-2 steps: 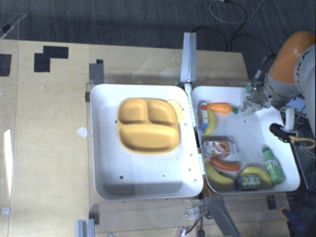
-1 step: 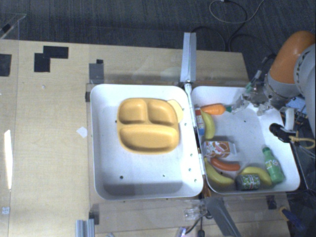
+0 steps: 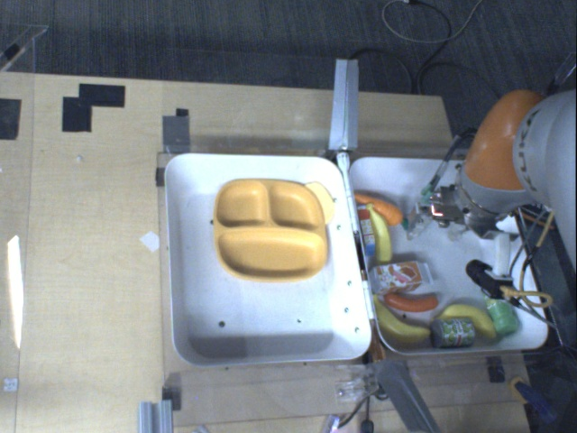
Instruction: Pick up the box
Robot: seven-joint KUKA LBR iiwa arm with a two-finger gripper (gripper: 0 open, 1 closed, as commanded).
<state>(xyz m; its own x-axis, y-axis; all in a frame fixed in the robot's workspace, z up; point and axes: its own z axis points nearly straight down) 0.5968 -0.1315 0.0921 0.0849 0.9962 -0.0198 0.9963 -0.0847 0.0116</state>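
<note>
The box (image 3: 398,276) is small, with red and white print, and lies flat in the middle of the right bin (image 3: 532,336). A red sausage-like toy (image 3: 411,302) lies just in front of it and a yellow banana (image 3: 382,234) just behind it. My gripper (image 3: 424,216) hangs over the far part of the right bin, up and to the right of the box and apart from it. Nothing shows between the gripper and the box. The grey arm with its orange band (image 3: 505,142) comes in from the right.
The left bin (image 3: 180,269) holds a yellow divided plate (image 3: 270,228). The right bin also holds an orange toy (image 3: 383,207), a second banana (image 3: 401,326), a dark can (image 3: 453,333), a green item (image 3: 503,317) and a narrow packet (image 3: 365,228) along its left wall.
</note>
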